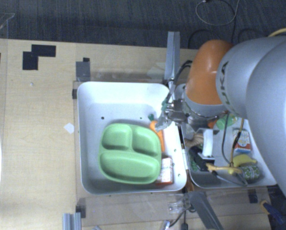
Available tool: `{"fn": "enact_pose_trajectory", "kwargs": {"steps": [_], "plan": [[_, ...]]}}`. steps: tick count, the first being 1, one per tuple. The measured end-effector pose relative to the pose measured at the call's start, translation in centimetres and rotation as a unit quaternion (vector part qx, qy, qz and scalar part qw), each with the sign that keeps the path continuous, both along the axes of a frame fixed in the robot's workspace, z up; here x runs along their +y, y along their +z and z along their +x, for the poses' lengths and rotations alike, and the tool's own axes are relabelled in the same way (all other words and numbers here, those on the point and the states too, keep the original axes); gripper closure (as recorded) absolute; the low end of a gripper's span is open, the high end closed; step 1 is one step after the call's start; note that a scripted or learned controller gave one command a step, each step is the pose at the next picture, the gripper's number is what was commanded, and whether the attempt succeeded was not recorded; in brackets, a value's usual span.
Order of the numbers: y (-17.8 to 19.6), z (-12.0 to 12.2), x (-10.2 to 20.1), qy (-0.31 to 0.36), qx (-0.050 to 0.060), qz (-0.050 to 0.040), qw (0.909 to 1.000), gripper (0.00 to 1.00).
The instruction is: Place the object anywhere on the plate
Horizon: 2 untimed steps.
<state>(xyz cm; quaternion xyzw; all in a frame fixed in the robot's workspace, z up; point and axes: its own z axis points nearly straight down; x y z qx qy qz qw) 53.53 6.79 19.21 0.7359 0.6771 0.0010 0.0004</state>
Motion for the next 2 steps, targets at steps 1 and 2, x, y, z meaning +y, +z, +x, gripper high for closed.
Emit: {"fn": "enact_pose_trajectory", "kwargs": {"steps": [1, 2], "plan": [[1.1, 0.1, 0.1, 0.003, -0.002, 0.0004, 1.0000, 1.00], [-0.8, -4.8, -7.6, -0.003, 0.000, -0.0003, 1.0000, 1.00]]}}
